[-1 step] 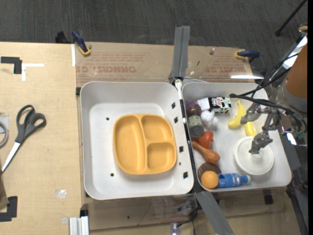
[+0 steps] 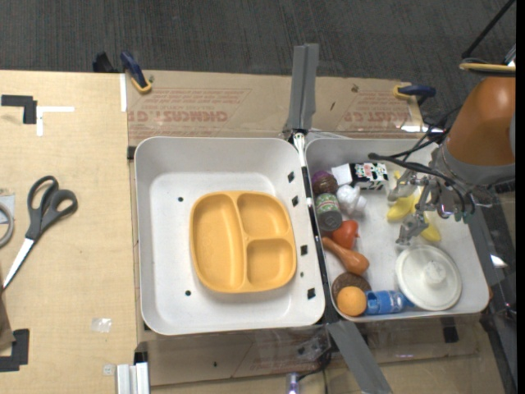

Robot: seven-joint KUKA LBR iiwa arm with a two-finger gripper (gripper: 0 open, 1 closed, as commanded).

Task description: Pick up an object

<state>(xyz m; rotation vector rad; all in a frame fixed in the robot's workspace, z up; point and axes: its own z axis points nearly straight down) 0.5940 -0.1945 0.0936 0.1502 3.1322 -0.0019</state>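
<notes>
Brown cardboard sits under two white bins; the left bin [image 2: 156,245] has a yellow tray [image 2: 243,241]. The right bin [image 2: 476,302] has lots of toys. The gripper [image 2: 417,216] hangs low over that bin's right half w/ its thin fingers part open, nothing between them. A yellow toy [image 2: 399,210] lies just to its left, another yellow bit [image 2: 431,235] just right. Prob the next grab is the left one, so a small move left & down.

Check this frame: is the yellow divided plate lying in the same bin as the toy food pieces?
No. The yellow divided plate lies in the left bin, while the toy food pieces lie in the right bin.
</notes>
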